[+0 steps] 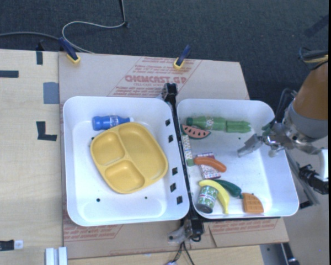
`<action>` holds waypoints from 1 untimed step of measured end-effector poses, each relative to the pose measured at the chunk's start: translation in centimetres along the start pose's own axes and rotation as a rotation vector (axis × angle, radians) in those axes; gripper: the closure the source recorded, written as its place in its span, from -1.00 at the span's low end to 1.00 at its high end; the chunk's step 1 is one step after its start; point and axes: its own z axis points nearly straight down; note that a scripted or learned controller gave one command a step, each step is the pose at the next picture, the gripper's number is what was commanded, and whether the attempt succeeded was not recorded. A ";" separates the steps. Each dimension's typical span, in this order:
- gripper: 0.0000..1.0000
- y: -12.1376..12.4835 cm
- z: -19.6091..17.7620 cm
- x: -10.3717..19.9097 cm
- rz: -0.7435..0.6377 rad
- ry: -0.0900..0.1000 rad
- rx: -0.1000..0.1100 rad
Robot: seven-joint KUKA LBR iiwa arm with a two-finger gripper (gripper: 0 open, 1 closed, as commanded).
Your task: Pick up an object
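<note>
Two white bins sit side by side on a brown cardboard sheet (154,76). The left bin (77,164) holds a yellow plate (129,156) with three sections, and a blue bottle (109,122) lies on its side just above the plate, near the upper left of that bin. The right bin (276,186) holds the toys. A long green thing (220,125) lies along the top of it. A watermelon slice (197,131) sits just below the green thing's left end. In the middle left of this bin there is a hot dog (209,162) with a small packet (209,173) just under it. Near the bottom, a green can (208,197) sits beside a yellow banana (219,195), and a dark green thing (231,188) lies against the banana. An orange waffle (252,203) sits at the lower right. The gripper (256,143) is at the right side of the frame, over the right bin, and nothing is between its fingers. I cannot tell if the claw is open or closed. The orange band on the arm (314,93) shows at the right edge.
</note>
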 end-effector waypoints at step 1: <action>-1.00 1.1 10.7 2.5 0.000 -0.001 -0.004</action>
